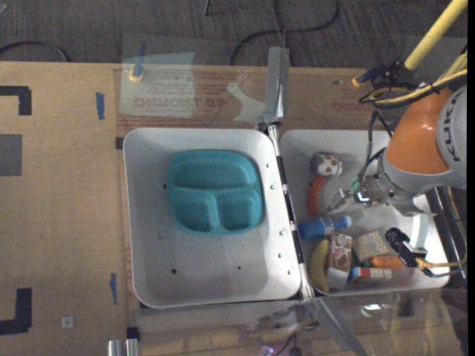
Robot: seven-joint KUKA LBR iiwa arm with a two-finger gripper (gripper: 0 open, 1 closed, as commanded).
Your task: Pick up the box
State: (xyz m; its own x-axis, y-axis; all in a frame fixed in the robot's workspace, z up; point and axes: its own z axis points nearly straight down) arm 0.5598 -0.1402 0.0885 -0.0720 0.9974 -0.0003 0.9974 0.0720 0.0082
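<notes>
Brown cardboard-faced bench top (59, 199) carries strips of blue and black tape and two shallow white bins set side by side, their inner rims meeting along a bolted seam. Left white bin (141, 221) holds one thing, a teal plastic plate with three compartments (214, 191), lying flat toward the far side, so bare floor runs along its near and left edges. Right white bin (297, 150) is crowded along its near wall. A small red-and-white printed cardboard box (341, 252) stands there between a yellow banana (319, 265) and a tan patterned box-like block (371, 244), touching or nearly touching both. A blue plastic bottle (324, 225) lies just behind the box, a white tube with a red cap (371, 274) lies in front of the block, and an orange carrot-shaped piece (387, 261) sits beside them. A small white-and-brown figure (326, 164) rests near the far wall, on open floor. The metal gripper (358, 196) hangs over the middle of this bin, apart from the box; whether it is spread or closed cannot be told.
</notes>
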